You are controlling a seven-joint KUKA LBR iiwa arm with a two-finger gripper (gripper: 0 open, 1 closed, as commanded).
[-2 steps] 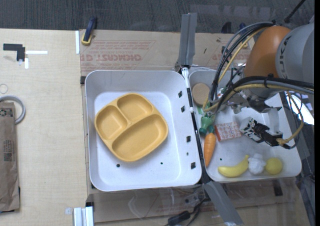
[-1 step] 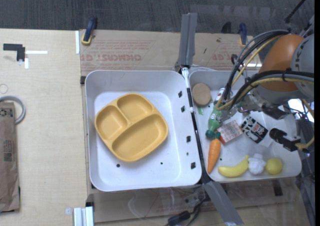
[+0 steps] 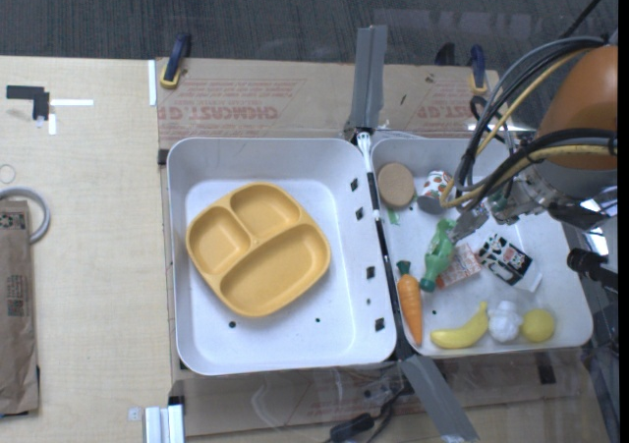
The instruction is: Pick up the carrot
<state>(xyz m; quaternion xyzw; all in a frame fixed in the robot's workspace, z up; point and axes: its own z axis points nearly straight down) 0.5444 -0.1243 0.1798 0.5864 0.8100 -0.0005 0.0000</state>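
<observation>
From the gripper (image 3: 470, 220), its opening impossible to tell, the small orange plastic carrot (image 3: 410, 302) lies below-left, hard against the white bin's wall (image 3: 385, 264), probably crowding a finger.

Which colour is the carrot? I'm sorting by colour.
Orange with a green top, clearest in the camera view.

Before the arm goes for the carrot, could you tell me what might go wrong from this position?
1. The carrot lies against the right bin's left wall, leaving little finger room on that side, so a grasp may slip.
2. The green bottle sits just above it and the banana just to its right; either could be knocked or grabbed instead.
3. The gripper hovers over the bottle, not the carrot.
</observation>
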